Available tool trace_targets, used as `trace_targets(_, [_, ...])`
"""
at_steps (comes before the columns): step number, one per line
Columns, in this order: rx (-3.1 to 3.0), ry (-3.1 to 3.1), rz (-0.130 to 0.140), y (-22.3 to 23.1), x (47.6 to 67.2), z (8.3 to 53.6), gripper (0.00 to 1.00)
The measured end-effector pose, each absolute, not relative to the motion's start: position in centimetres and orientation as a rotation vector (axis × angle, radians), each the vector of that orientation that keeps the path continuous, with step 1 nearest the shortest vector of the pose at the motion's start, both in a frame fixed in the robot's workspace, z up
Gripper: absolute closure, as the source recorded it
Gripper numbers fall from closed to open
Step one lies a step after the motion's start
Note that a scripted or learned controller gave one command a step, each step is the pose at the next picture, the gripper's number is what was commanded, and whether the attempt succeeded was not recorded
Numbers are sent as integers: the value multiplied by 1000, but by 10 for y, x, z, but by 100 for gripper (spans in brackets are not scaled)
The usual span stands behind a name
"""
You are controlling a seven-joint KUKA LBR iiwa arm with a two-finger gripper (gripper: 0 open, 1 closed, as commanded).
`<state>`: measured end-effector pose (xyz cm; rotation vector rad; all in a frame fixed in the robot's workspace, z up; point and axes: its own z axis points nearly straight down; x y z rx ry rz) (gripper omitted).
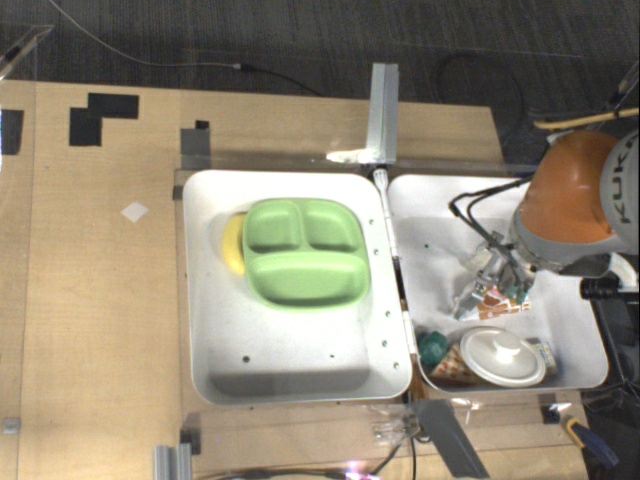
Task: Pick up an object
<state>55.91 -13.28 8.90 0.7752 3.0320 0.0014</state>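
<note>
My gripper hangs low over the middle of the right bin, under the arm's orange band. A small reddish-brown object lies right at the gripper's tip, and I cannot tell whether it is held. Along the right bin's front edge sit a white round lid-like dish, a teal ball-like object and a brown patterned item partly tucked under the dish. In the left bin a green divided plate rests over a yellow object that peeks out at its left.
A metal post stands at the back between the bins, and the ridge where they meet runs just left of the gripper. Black cables loop off the arm over the right bin's back. Wooden bench surrounds the bins.
</note>
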Motion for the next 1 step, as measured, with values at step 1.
trace_targets(1, [615, 3070, 0, -169, 596, 161, 0])
